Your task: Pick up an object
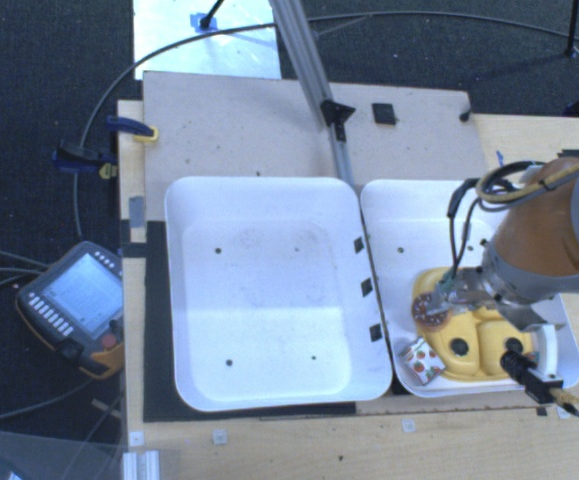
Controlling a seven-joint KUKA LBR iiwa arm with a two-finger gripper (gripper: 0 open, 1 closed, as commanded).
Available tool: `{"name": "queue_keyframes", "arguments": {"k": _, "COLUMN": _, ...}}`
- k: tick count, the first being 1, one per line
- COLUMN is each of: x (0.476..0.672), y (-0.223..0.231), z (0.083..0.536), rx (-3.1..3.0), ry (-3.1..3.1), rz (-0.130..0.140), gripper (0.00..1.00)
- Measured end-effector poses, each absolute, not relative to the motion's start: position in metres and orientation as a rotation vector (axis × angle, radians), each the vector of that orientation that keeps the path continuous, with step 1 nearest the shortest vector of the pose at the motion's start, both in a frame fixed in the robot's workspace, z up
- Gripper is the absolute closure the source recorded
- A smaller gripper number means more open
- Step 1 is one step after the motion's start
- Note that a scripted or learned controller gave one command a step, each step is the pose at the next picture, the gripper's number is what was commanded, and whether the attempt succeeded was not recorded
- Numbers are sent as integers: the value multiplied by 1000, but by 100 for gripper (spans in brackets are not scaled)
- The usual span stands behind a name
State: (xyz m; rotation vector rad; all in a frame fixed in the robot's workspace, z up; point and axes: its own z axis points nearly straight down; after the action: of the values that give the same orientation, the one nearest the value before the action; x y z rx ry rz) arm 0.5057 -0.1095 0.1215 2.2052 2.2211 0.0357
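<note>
In the right bin (399, 228), several objects lie bunched at the near end. A large yellow plastic toy (466, 346) with black dots takes up most of that corner. A round brown and red piece (429, 309) lies at its left edge, and a small white box with red marks (419, 359) sits by the bin's front rim. My gripper (447, 290) hangs low over the brown piece and the yellow toy's top edge, reaching in from the right. The arm's grey and orange body (547, 238) hides the bin's right side.
The left bin (259, 288) sits beside the right one, joined by black clips (366, 286). A slanted metal pole (304, 58) ends at the bins' far edge. A teach pendant (74, 303) and cables lie on the floor to the left.
</note>
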Motion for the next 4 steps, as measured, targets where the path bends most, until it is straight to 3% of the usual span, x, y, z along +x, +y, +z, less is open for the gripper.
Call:
{"name": "queue_keyframes", "arguments": {"k": 1, "x": 507, "y": -102, "z": 179, "rx": 2212, "ry": 2225, "rz": 5, "gripper": 100}}
{"name": "queue_keyframes", "arguments": {"k": 2, "x": 514, "y": -96, "z": 240, "rx": 2210, "ry": 2224, "rz": 7, "gripper": 100}}
{"name": "queue_keyframes", "arguments": {"k": 3, "x": 506, "y": -101, "z": 290, "rx": 2212, "ry": 2223, "rz": 5, "gripper": 100}}
{"name": "queue_keyframes", "arguments": {"k": 4, "x": 514, "y": -52, "z": 290, "rx": 2210, "ry": 2230, "rz": 4, "gripper": 100}}
